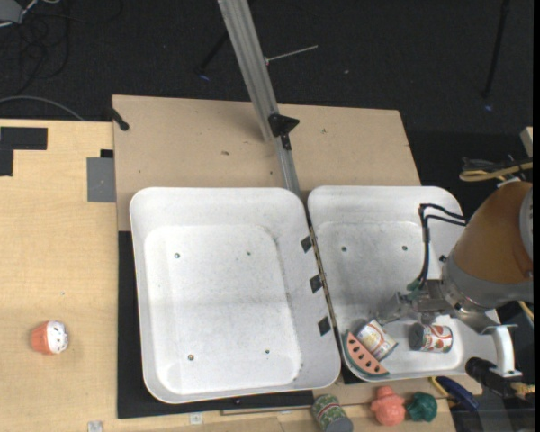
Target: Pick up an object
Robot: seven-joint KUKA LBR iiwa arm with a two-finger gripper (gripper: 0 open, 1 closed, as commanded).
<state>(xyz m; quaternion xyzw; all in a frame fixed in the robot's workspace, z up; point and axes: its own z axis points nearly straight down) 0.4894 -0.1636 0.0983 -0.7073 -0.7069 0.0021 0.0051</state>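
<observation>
- Down in the near corner of the right bin (pixel 378 214), three small things lie close together: a small can with a white and orange label (pixel 374 338), tipped on its side; a watermelon-slice toy (pixel 364 359) just in front of it against the bin's near rim; and a second small can with a red and white label (pixel 432 337) to the right of the first.
- The gripper (pixel 420 302) hangs just above and between the two cans, at the end of the arm (pixel 490 241) with its orange band, which enters over the right bin's right side. Whether its fingers are open or closed cannot be told, and nothing can be seen held.
- A black cable (pixel 429 228) loops from the arm down toward the gripper over the right bin's floor.
- Just outside the right bin's near rim sit a pink lumpy toy (pixel 388 407), a dark green toy (pixel 422 407) beside it, and a greenish cylinder (pixel 328 412) further left.
- The left bin (pixel 216 295) touches the right bin along a shared edge with black clips.
- Far left of the right bin, on the wooden bench (pixel 36 241), lies a red and white ball-like toy (pixel 49 337).
- A metal rail (pixel 252 61) runs from the bins' junction away to the far side.
</observation>
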